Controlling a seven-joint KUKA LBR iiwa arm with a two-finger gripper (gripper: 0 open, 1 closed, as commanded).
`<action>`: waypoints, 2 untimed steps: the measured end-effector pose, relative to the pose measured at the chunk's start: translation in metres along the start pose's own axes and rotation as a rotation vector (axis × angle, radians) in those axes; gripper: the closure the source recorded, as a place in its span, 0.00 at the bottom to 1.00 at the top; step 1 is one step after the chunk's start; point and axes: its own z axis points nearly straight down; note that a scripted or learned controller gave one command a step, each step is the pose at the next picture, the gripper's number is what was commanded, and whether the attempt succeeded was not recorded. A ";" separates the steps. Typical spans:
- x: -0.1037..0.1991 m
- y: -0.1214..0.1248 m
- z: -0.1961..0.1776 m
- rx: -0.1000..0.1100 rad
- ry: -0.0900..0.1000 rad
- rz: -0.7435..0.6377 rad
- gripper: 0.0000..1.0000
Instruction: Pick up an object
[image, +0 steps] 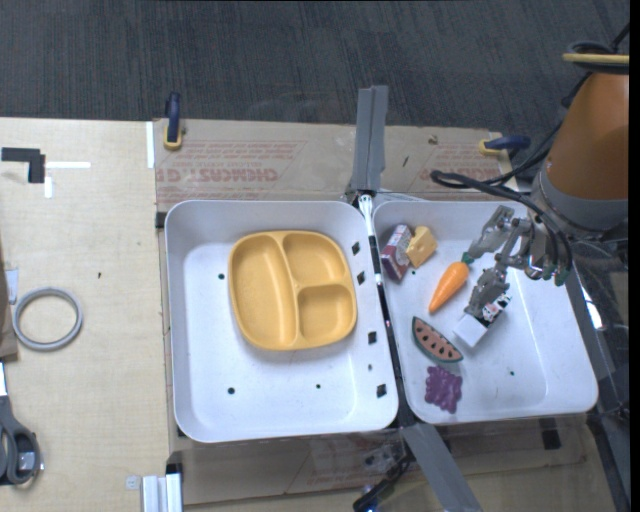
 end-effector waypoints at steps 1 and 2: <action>0.003 0.044 0.002 -0.001 -0.001 -0.265 0.00; -0.030 -0.026 0.172 -0.001 -0.001 -0.158 0.00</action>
